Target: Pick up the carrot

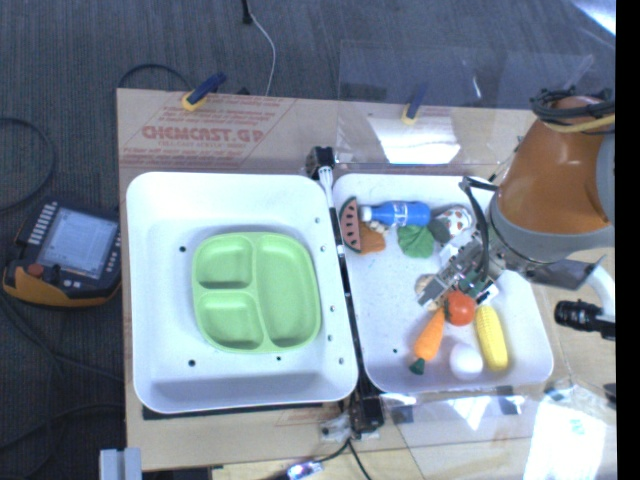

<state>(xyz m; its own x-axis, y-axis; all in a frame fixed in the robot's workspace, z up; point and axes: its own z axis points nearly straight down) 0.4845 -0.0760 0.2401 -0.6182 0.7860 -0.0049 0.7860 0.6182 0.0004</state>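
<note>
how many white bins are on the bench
2. The left bin holds a green divided plate. The right bin holds the carrot and other toy food, with the gripper above them.

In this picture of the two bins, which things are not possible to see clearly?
- Hand, camera view: small and blurred above the carrot; its grip cannot be judged.
- Tomato: partly covered by the hand.
- Small grey object beside the blue bottle: too blurred to name.
- Arm: cut off at the right.

My arm has a grey housing, a broad orange band above the wrist, and black cabling on top.
</note>
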